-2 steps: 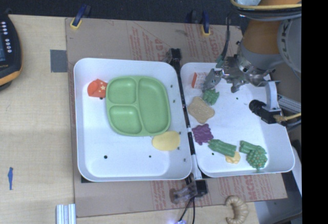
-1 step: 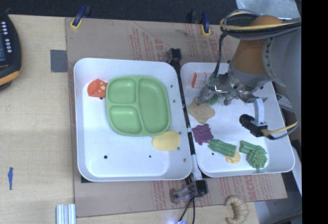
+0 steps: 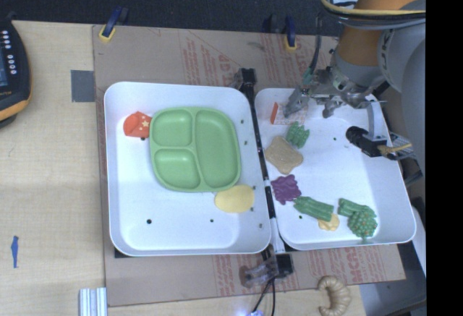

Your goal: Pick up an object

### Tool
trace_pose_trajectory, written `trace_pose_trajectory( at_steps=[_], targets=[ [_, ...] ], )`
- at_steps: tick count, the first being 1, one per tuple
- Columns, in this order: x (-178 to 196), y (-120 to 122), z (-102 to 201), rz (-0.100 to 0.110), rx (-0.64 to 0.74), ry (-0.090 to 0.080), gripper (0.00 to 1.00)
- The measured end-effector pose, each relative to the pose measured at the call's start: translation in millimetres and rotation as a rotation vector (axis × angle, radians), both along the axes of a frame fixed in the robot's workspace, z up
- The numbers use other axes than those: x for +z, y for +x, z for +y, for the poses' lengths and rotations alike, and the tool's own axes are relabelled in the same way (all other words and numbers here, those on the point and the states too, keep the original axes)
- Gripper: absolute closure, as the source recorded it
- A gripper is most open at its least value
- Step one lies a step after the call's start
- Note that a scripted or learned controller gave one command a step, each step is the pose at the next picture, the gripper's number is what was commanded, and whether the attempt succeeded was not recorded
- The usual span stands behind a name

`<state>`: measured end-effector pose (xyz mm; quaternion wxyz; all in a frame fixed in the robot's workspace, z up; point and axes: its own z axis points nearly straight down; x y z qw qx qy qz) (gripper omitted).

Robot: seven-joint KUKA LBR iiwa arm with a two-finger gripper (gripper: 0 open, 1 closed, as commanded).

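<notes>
Toward the upper right of the frame, the gripper [image 3: 312,103] hangs over the top of the right bin [image 3: 387,195], its two fingers spread apart with nothing between them. Just below it lies one small green toy [image 3: 296,135]. That bin also holds one tan bread slice [image 3: 283,156], one purple piece [image 3: 286,189], and two more green vegetables. At centre left, the left bin [image 3: 130,213] carries one green divided plate [image 3: 195,148], one red piece [image 3: 137,124] and one yellow piece [image 3: 234,199].

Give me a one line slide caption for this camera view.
Gripper hovers over the right bin of toy food; green plate sits in the left bin.
</notes>
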<state>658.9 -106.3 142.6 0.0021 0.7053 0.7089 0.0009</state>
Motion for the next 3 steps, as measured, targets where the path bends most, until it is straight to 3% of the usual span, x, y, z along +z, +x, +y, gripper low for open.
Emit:
trace_pose_trajectory(
  at_steps=[1,2,3],
  targets=[
    [-48,-18,7,0.013,-0.001,0.002,0.0],
    [-51,-2,14,0.006,0.001,0.001,0.0],
    [-51,-40,11,0.013,-0.002,0.001,0.0]
  ],
)
